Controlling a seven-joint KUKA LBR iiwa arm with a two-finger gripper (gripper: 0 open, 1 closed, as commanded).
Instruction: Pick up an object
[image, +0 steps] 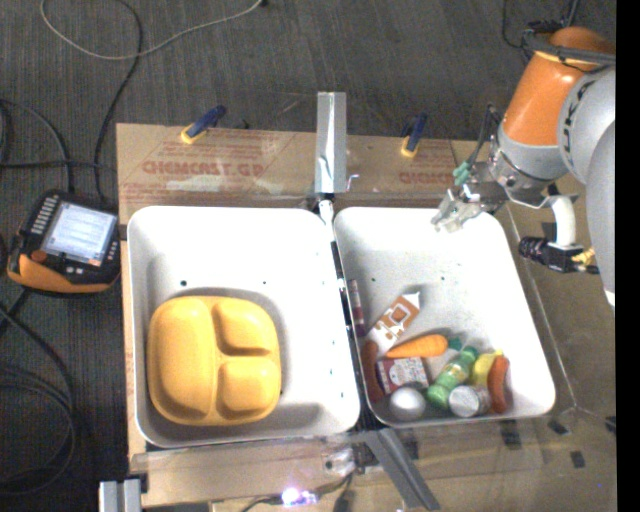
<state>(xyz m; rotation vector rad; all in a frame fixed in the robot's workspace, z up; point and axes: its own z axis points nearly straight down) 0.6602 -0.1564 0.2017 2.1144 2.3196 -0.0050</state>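
Two shallow white bins sit side by side on a cardboard-covered bench. The left bin (140, 240) holds a yellow sectioned tray (214, 358) lying toward its near left corner. The right bin (520, 300) has its contents bunched along the near edge: an orange carrot (418, 347), a small white and orange carton (397, 315) leaning just behind it, a packet with a red label (400, 374), a white ball (406, 402), a green bottle (447, 378), a yellow piece (484, 366) and a red sausage-shaped piece (498, 384) at the near right corner. These things touch or overlap one another.

The grey arm with its orange band (545, 95) reaches in from the right. Its gripper (458, 210) hangs over the far right corner of the right bin, well apart from the pile. Nothing is between its fingers. At this size and angle I cannot tell how far open they are.

To do the pick well, the arm would likely need to travel toward the near edge and come down on a thing with free sides. The carrot looks the fairest choice, lying on top with its length exposed; closing across its narrow width should avoid catching the carton or packet. The crowded near right corner looks riskier, since fingers could jam against neighbours or the bin wall.
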